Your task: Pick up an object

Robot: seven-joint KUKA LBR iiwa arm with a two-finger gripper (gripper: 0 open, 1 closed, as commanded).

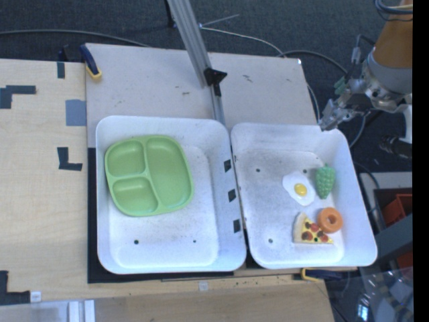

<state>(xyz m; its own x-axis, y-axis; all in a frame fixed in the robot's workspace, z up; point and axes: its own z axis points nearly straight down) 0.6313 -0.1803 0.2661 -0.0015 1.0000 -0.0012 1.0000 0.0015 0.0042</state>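
Hovering end effector (330, 119) beyond bin rim (288, 127)

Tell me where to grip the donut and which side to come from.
Judging by its pose, come straight down from above. The donut lies flat in the right bin, so pinch across its ring along a line running from upper left to lower right. The pizza slice touches its lower left, and the grapes sit farther up.

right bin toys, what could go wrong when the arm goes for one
1. The egg, grapes, donut and pizza lie bunched together, so the pincer may nudge a neighbour or catch two.
2. The egg and pizza look flat, so they may slip out.
3. The donut and pizza sit close to the right bin wall, which could block the approach.
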